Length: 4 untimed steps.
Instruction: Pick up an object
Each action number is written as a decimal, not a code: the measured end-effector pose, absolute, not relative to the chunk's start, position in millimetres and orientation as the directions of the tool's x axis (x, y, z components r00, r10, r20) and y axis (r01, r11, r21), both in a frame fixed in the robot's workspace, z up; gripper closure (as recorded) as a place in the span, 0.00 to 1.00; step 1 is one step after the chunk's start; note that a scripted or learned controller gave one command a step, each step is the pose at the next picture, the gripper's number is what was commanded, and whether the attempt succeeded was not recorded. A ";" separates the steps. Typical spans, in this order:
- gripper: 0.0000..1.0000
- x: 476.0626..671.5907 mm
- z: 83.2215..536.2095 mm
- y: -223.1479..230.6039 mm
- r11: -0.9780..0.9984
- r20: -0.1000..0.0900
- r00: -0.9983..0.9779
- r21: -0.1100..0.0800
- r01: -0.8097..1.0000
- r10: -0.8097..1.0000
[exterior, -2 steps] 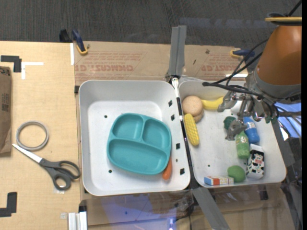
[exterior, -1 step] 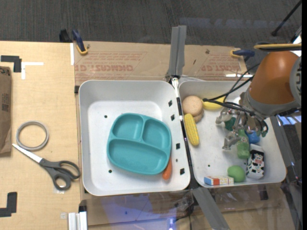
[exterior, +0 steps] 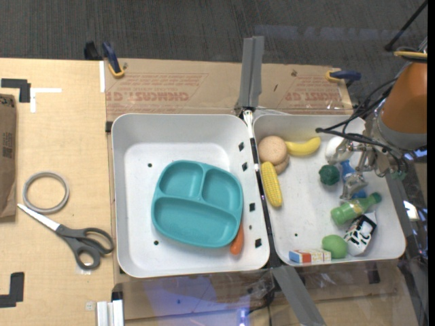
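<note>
Jaws [exterior: 355, 175] hover above green bottle [exterior: 355, 208]

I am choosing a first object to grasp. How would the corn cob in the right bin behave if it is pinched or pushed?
The corn cob looks long and rounded, so a sideways push would probably roll it. It lies along the right bin's left wall, leaving little finger room there. Its bumpy surface may aid grip; it is probably light.
</note>
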<state>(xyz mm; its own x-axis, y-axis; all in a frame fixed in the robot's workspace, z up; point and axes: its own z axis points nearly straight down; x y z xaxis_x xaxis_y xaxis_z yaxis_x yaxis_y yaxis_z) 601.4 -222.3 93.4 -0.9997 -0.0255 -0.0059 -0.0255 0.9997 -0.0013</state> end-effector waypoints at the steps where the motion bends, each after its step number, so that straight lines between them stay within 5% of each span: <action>1: 0.00 583.1 92.8 -134.8 0.992 -0.003 -0.992 0.001 0.126 0.126; 2: 0.00 639.5 91.1 -165.2 0.986 0.006 -0.986 0.000 0.166 0.166; 3: 0.00 587.8 93.2 -210.4 0.983 -0.004 -0.983 0.000 0.182 0.182; 4: 0.00 607.0 93.1 -168.4 0.974 -0.005 -0.974 0.001 0.229 0.229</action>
